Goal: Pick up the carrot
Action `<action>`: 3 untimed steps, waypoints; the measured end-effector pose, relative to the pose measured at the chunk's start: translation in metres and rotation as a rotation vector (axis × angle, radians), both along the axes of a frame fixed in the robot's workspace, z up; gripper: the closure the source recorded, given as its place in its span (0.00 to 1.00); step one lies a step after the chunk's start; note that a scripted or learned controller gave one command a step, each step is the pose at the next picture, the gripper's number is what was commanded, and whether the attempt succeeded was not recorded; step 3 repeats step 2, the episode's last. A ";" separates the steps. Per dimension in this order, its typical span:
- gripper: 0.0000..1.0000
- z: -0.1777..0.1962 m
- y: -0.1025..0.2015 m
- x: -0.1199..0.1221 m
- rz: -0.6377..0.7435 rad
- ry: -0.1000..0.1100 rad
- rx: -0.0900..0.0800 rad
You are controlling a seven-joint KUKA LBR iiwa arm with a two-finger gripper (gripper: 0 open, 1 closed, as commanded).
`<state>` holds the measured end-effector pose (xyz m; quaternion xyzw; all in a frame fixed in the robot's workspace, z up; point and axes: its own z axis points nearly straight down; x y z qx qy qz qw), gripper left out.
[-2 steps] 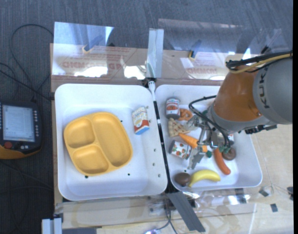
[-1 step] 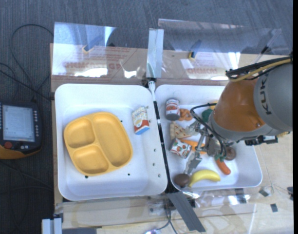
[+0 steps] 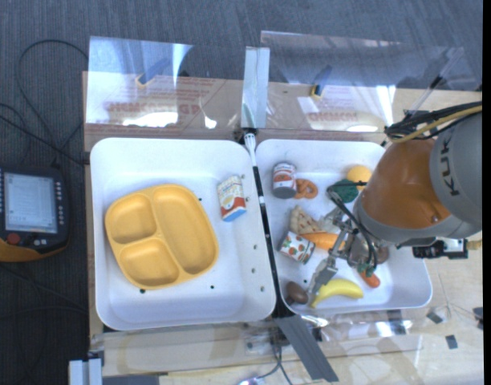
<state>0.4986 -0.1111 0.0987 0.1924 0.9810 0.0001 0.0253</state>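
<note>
A: Carrot [image 3: 321, 238] first. Where is it sitting?

B: It is lying in the right bin [image 3: 406, 295], roughly in the middle, orange and stretched sideways. Its right end is running under the pincer [image 3: 342, 247], so part of it is being hidden.

A: Is the pincer gripping it?

B: I cannot tell. The pincer is hanging low over that spot, just right of the carrot, and its metal parts are blurring into the clutter beneath, so whether it is apart or together is not readable. Nothing is visibly sitting between its tips.

A: What is crowding the carrot?

B: A cracker-like brown piece [image 3: 302, 219] is touching it from above, and a small red and white can [image 3: 296, 247] is lying just beside it at the lower left. Below, a banana [image 3: 338, 291] is resting near the front wall with a dark brown item [image 3: 295, 293] at its left end. A small red piece [image 3: 371, 279] is peeking out by the arm.

A: And farther back?

B: A jar with a red label [image 3: 284, 179] is standing next to a pretzel [image 3: 306, 188]. A green item [image 3: 343, 191] and a yellow round fruit [image 3: 359, 174] are sitting near the arm [image 3: 406, 191], whose orange band is covering the right part of the bin.

A: The other bin?

B: The left bin [image 3: 117, 311] is holding a yellow divided plate [image 3: 160, 235] and a small carton [image 3: 231, 196] near its right wall. A tablet-like pendant [image 3: 26, 211] is lying on the floor, well left of the surface.
</note>
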 end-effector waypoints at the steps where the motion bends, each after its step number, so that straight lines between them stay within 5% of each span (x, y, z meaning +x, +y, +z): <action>1: 0.00 -0.003 -0.029 0.043 -0.303 0.019 0.016; 2: 1.00 0.012 -0.031 0.048 -0.305 -0.005 0.008; 3: 1.00 0.012 -0.031 0.048 -0.305 -0.005 0.008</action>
